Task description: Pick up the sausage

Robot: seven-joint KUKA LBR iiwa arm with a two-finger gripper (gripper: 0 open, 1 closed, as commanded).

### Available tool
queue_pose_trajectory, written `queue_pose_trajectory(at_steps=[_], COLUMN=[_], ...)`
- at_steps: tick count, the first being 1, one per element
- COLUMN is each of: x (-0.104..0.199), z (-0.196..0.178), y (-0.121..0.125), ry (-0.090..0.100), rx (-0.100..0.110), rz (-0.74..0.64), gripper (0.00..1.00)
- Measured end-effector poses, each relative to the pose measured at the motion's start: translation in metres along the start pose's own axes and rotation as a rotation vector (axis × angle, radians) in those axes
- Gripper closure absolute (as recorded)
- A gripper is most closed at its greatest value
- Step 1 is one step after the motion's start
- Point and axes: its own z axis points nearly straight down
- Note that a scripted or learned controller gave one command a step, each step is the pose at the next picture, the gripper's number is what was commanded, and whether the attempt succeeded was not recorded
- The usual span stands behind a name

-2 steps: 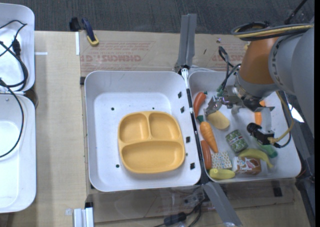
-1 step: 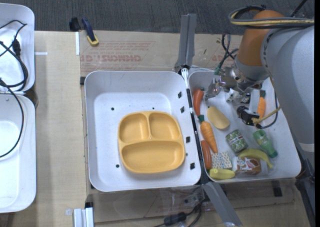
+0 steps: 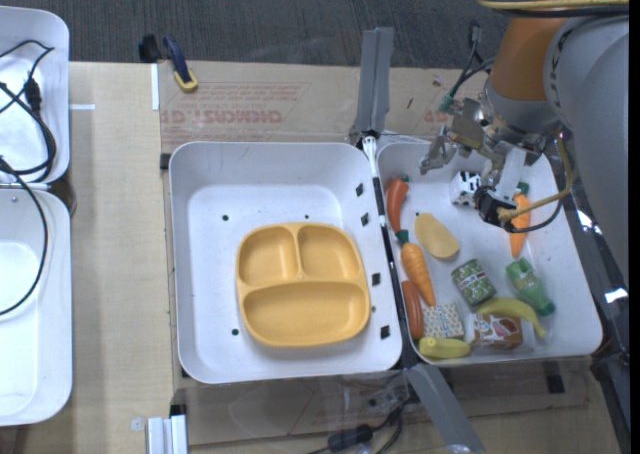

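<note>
I'm watching the gripper (image 3: 470,167) hang over the far end of the right bin (image 3: 575,327), and I honestly cannot tell whether its jaws are released or clenched; the wrist hardware and cables clutter that spot, and I see nothing I'd call held. The sausage (image 3: 412,309), a smooth reddish cylinder, lies well away from the jaws, toward the near end of the bin, pressed along the wall that divides the two bins. That's my worry: a carrot (image 3: 417,272) sits just beside it, nearly touching its upper end, similar in length and colour, so a descent a little off could close on the carrot instead. The wall on the sausage's other side leaves little room for a finger, and I'd judge a jaw could land on the rim and skid. Its glossy round skin looks likely to roll or squirt out of a pinch. A speckled packet (image 3: 443,321) and a yellow banana (image 3: 445,347) crowd its lower end too. Another orange carrot (image 3: 518,225) lies just beyond the jaws toward the arm. The yellow divided plate (image 3: 300,282) sits in the left bin (image 3: 200,242), out of the way.
</note>
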Motion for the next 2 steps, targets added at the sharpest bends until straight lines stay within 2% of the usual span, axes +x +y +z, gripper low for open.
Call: queue_pose_trajectory(at_steps=[1,2], x=[-0.046,-0.022], z=[0.100,0.100], y=[-0.027,0.035], ry=[0.002,0.001], rx=[0.000,0.002], rz=[-0.100,0.333], gripper=[0.00,0.00])
